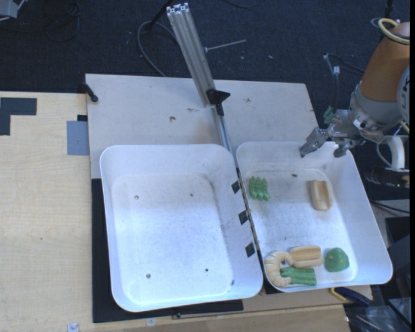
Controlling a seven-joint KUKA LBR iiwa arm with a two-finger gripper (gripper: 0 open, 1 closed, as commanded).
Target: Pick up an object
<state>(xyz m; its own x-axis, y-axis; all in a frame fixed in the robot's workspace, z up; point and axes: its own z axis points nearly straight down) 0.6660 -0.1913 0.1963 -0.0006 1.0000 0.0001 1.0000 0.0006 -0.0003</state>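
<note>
My gripper [326, 146] hangs over the far edge of the right bin [373, 213], fingers spread open with nothing between them. Below it in that bin lie a tan bread-like piece [320, 194] and a small green ridged item [259, 189] near the left wall. At the bin's near end are a tan roll [306, 256], a green round lump [337, 259], a green pod-like piece [299, 276] and a pale curled piece [277, 263], clustered together.
The left bin [117, 185] sits beside the right one, joined by black clips [243, 216]. A metal rail [194, 54] slants up from the divide. Cables lie on the dark floor behind the bench.
</note>
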